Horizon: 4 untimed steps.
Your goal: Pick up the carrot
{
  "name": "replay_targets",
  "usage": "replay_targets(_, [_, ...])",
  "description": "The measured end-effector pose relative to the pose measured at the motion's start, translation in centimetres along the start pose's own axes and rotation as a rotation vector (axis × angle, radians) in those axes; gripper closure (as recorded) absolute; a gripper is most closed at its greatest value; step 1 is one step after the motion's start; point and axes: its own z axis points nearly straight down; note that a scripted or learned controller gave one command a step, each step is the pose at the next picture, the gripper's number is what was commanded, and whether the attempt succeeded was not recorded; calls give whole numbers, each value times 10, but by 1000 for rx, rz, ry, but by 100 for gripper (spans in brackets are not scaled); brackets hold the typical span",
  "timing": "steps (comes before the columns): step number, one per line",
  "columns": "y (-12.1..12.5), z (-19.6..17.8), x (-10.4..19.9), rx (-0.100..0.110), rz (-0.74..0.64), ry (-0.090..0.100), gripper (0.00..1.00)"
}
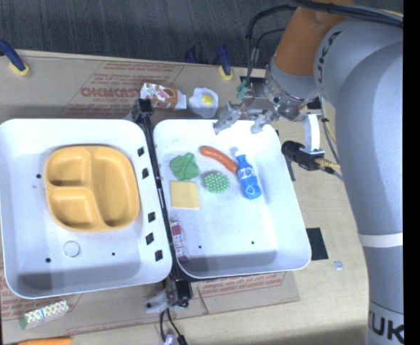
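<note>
Below the open claw (240,123), carrot (218,158), well apart

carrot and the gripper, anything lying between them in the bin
Nothing. In the camera view, the stretch between the gripper and the carrot is bare white floor of the right bin; the blue bottle sits beside the carrot.

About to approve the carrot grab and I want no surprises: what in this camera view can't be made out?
- Small object at the right bin's left wall: too small to identify.
- Orange item at the bottom edge: cut off by the frame.
- Packet behind the bins: label too small to read.
- Carrot: fully in view beside the blue bottle.
</note>
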Motion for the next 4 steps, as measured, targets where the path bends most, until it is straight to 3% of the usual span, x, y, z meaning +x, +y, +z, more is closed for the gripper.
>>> replay_targets(1, [0,127,52,2,92,1,0])
replay_targets(2, [0,17,-40,-2,131,0,0])
replay_targets(3, [1,127,22,1,34,0,0])
replay_targets(4, [1,116,22,2,31,1,100])
